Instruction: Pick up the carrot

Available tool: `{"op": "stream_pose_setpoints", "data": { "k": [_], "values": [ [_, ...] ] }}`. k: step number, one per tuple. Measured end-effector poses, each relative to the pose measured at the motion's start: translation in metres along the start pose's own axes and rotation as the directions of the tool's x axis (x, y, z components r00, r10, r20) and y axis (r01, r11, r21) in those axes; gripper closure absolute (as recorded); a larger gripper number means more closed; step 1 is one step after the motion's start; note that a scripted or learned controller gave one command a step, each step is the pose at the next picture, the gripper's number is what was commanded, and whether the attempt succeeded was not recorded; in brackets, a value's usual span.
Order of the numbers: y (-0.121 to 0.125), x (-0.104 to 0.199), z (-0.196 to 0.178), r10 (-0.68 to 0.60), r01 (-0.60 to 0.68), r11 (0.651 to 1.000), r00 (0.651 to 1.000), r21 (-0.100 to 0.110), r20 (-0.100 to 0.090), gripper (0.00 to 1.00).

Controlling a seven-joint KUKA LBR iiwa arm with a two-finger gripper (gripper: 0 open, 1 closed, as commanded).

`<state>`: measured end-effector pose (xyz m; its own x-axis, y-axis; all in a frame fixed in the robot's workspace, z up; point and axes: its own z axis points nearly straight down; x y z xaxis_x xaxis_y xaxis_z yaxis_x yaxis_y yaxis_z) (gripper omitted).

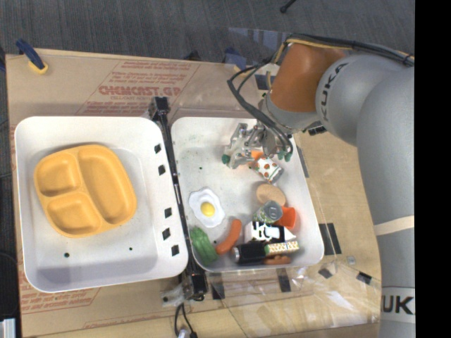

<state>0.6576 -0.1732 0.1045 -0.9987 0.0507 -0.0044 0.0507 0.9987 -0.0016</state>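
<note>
Arm (366,104) comes in from the right and hangs over the right bin (184,182). The left bin (28,189) just has a yellow tray (84,189) in it. The gripper (243,148) is up in the bin's far half, and honestly I can't tell if the fingers are apart or together, too much clutter there. The carrot (228,236) is way down at the near end, well apart from the gripper, squeezed between the fried egg (206,207), a green thing (201,244) and a dark bottle (264,252). Risk I see: that crowding means it could grab or shove a neighbor instead.
</note>
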Motion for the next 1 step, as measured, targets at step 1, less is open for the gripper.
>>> {"op": "stream_pose_setpoints", "data": {
  "k": [1],
  "values": [
    [0.0374, 0.0379, -0.0318, -0.096, 0.096, 0.995, 0.995, -0.002, 0.0, 1.0]
  ]
}}
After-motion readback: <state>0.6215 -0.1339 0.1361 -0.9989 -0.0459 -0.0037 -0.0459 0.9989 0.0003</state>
